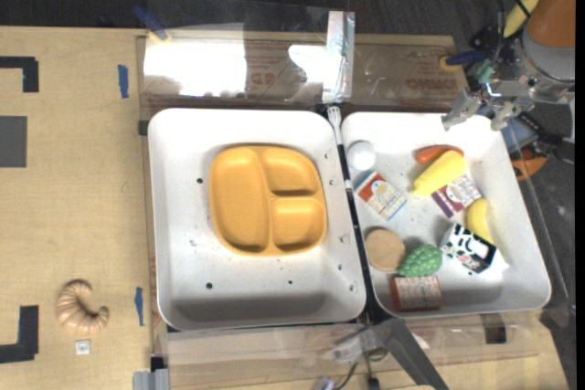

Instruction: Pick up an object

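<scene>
Up beyond the right bin's far right corner hangs the gripper, its grasp unreadable, well apart from the yellow corn inside.

A divided plate lies in the left bin; toys crowd the right bin.

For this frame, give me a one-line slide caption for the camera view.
Gripper poised at the right bin's far corner above mixed toy food; yellow divided plate in the left bin.
</scene>
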`<state>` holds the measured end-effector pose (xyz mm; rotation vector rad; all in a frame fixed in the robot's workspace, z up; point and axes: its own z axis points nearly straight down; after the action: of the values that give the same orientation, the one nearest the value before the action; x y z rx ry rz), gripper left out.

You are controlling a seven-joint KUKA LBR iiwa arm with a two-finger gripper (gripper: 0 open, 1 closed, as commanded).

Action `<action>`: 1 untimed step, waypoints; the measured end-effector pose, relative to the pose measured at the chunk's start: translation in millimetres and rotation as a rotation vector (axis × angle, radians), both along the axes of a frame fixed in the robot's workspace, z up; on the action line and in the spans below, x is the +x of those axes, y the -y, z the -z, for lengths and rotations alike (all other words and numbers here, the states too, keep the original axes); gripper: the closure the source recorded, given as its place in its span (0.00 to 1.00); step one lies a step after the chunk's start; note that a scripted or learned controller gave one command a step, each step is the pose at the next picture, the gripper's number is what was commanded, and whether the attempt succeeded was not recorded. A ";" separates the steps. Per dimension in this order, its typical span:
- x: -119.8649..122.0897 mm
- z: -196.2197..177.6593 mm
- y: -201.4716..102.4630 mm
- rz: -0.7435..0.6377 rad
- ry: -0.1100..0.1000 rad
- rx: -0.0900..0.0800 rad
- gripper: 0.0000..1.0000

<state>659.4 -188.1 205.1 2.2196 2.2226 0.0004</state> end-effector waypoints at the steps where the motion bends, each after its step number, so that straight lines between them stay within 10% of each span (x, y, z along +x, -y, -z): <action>1: -33.2 -45.5 -32.3 0.179 0.001 0.001 0.00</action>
<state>626.2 -155.9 250.6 2.4099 2.0149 0.0022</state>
